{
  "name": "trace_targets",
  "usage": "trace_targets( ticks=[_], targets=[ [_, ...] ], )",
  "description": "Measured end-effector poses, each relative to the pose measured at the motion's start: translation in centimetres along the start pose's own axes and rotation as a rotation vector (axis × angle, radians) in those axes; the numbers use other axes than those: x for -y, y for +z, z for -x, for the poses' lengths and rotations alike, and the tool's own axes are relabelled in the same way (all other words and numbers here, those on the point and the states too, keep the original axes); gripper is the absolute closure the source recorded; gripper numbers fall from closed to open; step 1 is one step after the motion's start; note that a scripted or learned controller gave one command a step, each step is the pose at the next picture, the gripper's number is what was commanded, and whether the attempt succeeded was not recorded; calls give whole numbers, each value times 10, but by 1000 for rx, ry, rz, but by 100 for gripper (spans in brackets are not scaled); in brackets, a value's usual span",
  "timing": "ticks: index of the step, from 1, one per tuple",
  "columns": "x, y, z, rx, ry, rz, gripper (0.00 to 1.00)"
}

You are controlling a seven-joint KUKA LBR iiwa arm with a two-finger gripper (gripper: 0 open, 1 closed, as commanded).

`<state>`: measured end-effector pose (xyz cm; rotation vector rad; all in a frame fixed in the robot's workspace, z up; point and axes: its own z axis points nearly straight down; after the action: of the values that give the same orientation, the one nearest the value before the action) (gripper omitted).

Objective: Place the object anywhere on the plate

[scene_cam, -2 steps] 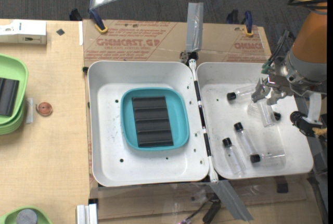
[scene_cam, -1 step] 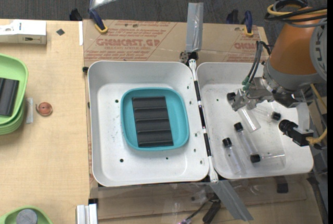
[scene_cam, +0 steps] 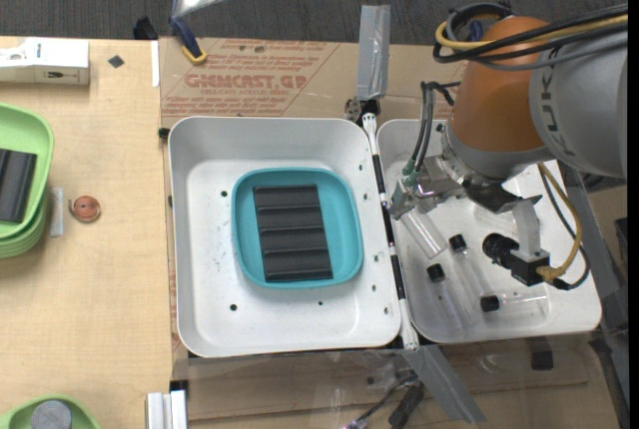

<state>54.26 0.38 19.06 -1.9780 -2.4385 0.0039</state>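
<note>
A teal square plate [scene_cam: 344, 217] with a dark ridged insert [scene_cam: 292, 232] lies in the middle of the left white bin [scene_cam: 200, 317]. Three small black pieces lie on the floor of the right bin [scene_cam: 569, 317]: one [scene_cam: 457, 242] in the middle, one [scene_cam: 435, 271] just below it, one [scene_cam: 489, 302] nearer the front. My gripper [scene_cam: 417, 208] hangs low over the left part of the right bin, close to the wall between the bins and up-left of the black pieces. I see nothing gripped in it.
The grey arm with its orange band [scene_cam: 499, 88] covers the back of the right bin. On the bench to the left are a green dish [scene_cam: 30, 138], a small orange disc [scene_cam: 87, 208] and a white box [scene_cam: 45, 63]. Cardboard [scene_cam: 250, 78] lies behind the left bin.
</note>
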Motion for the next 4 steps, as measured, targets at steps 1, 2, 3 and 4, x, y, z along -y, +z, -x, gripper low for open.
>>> trace_targets(
  ticks=[1, 2, 3, 4],
  targets=[
    [0, 0, 0, 0, 1, 0, 0],
    [7, -179, -33, 2, 31, 1, 0],
    [47, -87, -94, 1, 83, -2, 0],
    [24, -27, -5, 0, -55, -1, 0]
  ],
)
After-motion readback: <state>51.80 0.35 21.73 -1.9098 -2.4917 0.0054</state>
